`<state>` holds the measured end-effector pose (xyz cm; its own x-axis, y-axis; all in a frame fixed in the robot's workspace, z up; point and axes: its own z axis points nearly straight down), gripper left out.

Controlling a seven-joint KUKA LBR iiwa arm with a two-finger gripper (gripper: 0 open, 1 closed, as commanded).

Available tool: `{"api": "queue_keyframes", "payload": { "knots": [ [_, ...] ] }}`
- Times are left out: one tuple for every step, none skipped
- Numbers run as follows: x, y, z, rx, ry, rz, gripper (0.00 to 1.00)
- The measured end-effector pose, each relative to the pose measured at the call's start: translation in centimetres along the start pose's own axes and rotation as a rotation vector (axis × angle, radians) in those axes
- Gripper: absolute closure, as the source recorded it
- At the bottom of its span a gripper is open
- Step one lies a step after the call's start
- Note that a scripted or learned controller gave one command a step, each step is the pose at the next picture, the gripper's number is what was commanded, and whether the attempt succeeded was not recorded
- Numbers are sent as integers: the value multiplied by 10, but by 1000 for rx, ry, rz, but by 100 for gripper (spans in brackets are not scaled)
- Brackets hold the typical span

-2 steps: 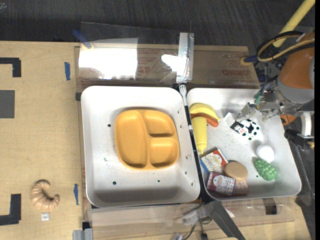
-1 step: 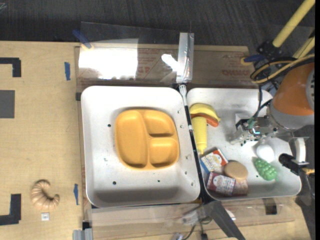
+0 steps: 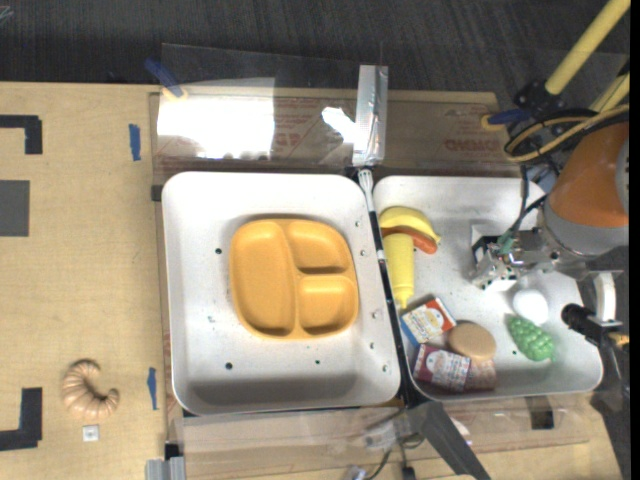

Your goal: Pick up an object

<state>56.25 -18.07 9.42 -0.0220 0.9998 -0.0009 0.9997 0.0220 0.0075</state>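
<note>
The grey arm with its orange band (image 3: 592, 183) enters over the right edge of the right-hand shallow white bin (image 3: 455, 193), and its end effector (image 3: 503, 258) hangs low above the bin's floor near the right wall; the metal parts there are too small and cluttered to tell whether it is spread or pressed together, and nothing can be seen between them. Just below it lie a white egg-shaped object (image 3: 529, 303) and, beside that, a green knobbly toy (image 3: 531, 338) near the bin's right front corner. Along the bin's left wall stand a yellow bottle (image 3: 401, 263) and a yellow banana with an orange tip (image 3: 412, 223). At the front edge lie a small red-and-white carton (image 3: 427, 321), a round tan lid (image 3: 472, 342) and a dark red packet (image 3: 450, 369). The left-hand white bin (image 3: 195, 298) holds an orange three-compartment tray (image 3: 293, 274). A tan croissant-shaped toy (image 3: 88, 387) lies on the surface at its front left.
</note>
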Motion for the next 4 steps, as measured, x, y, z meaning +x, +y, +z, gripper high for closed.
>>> {"api": "queue_keyframes", "payload": {
  "knots": [
    [5,1,-19,12,-1,399,100],
    [53,23,-74,9,1,363,100],
    [165,-27,-87,16,3,319,100],
    [94,38,2,10,0,277,100]
  ]
}}
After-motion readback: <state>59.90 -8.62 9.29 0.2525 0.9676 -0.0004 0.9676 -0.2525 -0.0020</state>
